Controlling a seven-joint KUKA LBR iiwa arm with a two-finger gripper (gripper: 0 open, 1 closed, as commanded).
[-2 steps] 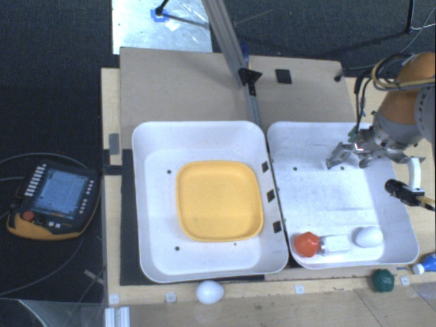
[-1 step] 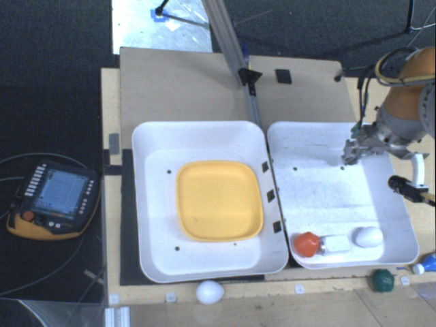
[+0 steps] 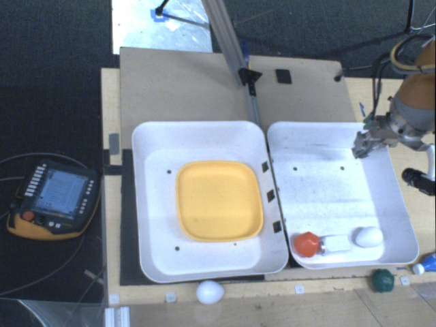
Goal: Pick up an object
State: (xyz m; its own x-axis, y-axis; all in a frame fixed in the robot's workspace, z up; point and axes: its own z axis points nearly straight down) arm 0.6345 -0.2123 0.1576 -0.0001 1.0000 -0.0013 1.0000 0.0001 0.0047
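Note:
A yellow square plate (image 3: 220, 199) lies in the left white bin (image 3: 153, 251). In the right bin (image 3: 327, 182), along its near edge, sit a red ball (image 3: 306, 244), a small white block (image 3: 336, 243) and a white egg-shaped object (image 3: 368, 236). My gripper (image 3: 362, 146) hangs over the right bin's far right corner, well away from those objects, with nothing visible between its fingers.
Outside the bins, a white egg shape (image 3: 210, 291) rests on the bench front, and a green ball (image 3: 383, 280) and a blue-capped item (image 3: 424, 266) lie at the front right. A teach pendant (image 3: 51, 197) sits far left. A metal pole (image 3: 228, 29) slants behind the bins.

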